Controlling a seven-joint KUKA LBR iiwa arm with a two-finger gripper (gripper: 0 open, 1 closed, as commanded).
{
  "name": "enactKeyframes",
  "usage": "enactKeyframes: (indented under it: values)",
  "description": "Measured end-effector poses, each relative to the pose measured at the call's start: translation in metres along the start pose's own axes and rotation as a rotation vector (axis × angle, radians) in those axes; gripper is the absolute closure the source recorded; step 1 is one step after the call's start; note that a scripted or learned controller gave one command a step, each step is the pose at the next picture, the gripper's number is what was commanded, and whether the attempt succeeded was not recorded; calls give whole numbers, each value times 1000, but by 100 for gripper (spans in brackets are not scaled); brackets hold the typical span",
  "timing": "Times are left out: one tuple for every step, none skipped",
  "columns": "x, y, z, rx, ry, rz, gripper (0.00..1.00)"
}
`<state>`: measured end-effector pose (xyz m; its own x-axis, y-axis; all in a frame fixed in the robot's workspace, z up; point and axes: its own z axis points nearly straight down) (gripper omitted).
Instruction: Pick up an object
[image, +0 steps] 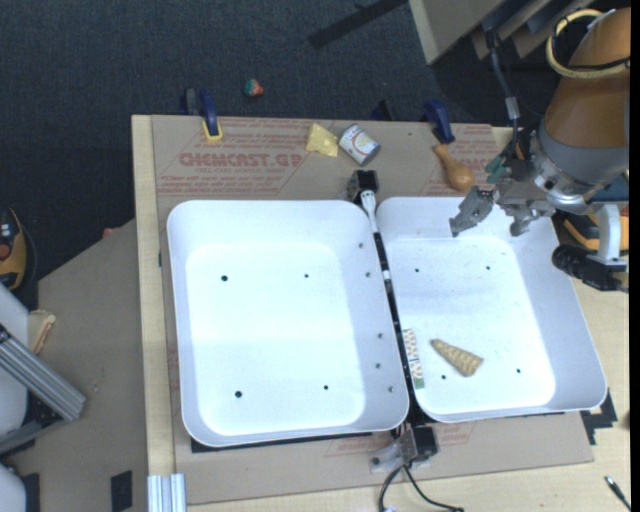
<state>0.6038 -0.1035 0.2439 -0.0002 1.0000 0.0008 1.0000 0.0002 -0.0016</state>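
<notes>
The gripper (495, 212) hovers with fingers spread and holding nothing above the right bin's (560, 385) far edge. A tan cone-shaped object (457, 356) lies near that bin's front left, with bare floor around it.

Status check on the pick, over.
Gripper open, above right bin's far edge. Tan ridged cone-shaped object lies near front, untouched. Nothing between them.

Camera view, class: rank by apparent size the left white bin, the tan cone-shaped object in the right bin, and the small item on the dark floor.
1. left white bin
2. tan cone-shaped object
3. small item on the floor, farther away, so its true size is unsure.
</notes>
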Motion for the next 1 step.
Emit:
enactKeyframes:
  values:
    - [75,9,-103,-14,0,-8,0]
